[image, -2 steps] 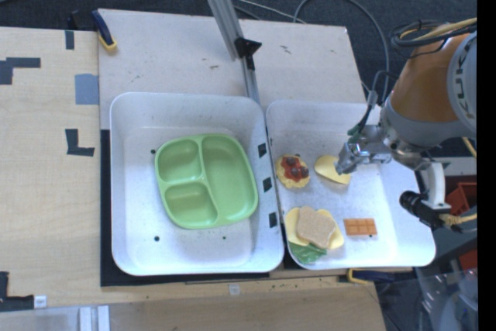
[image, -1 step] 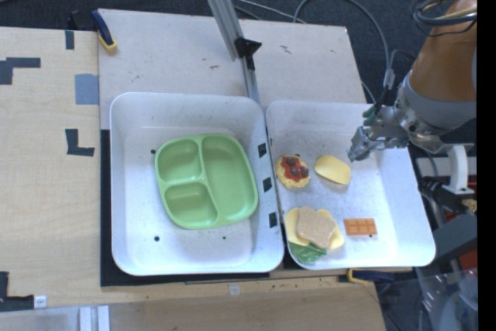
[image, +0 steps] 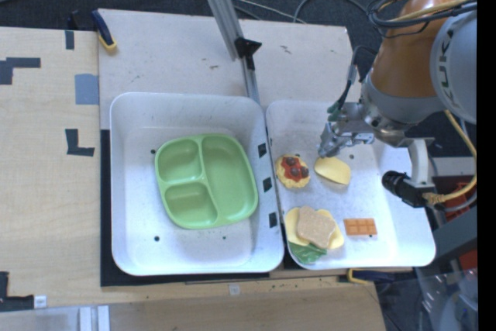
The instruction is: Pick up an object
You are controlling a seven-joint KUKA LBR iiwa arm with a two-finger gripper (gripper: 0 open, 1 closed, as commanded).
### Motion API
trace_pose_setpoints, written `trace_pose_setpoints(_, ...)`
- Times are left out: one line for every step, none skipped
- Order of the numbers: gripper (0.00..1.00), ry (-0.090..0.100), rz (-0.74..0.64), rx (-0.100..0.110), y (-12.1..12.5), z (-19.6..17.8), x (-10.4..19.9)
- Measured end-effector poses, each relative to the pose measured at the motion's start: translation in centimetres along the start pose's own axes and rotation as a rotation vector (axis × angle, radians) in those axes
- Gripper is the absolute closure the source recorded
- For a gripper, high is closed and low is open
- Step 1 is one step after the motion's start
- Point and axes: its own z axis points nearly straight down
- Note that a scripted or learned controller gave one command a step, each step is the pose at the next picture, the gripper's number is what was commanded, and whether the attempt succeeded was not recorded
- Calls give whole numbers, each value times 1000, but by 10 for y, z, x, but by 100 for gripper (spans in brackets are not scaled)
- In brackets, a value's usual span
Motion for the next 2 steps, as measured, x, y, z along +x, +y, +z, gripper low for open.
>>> trace_pose_setpoints(100, 0, -1, 0, 11, 5, 47)
trace_pose_setpoints(100, -1, 0, 0, 28, 16, 87)
